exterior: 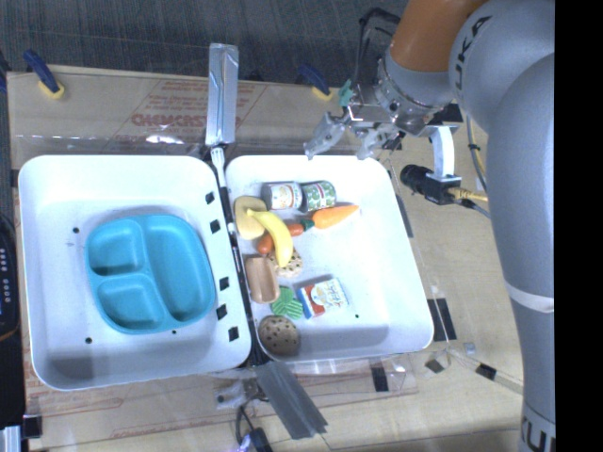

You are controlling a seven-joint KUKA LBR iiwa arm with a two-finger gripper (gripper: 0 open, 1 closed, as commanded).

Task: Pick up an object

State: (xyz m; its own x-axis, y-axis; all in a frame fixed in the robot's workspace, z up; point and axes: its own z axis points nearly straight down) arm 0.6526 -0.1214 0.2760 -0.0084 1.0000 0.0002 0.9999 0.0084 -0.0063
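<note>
**White bins, gripper poised over the far rim**

We see the gripper (344,141) hovering upper centre, fingers spread, gripping nothing. We judge it sits high to clear the right bin (377,281) rim. The targets crowd that bin's left side: banana (271,228), carrot (334,217), two cans (300,196). The blue tray (149,273) fills the left bin (47,252).

The arm (513,158) runs out of the picture at the top and bottom edges, its base unseen. Fingers of the tool (350,137) are too small and blurred against the bench clutter to tell whether they are spread or closed. In the right bin (396,281), the banana (268,229) overlaps a pale object beneath it, and the labels on the two cans (300,196) and the small carton (325,298) are too blurred to read. Printed red lettering on the table (174,111) is illegible.
</note>
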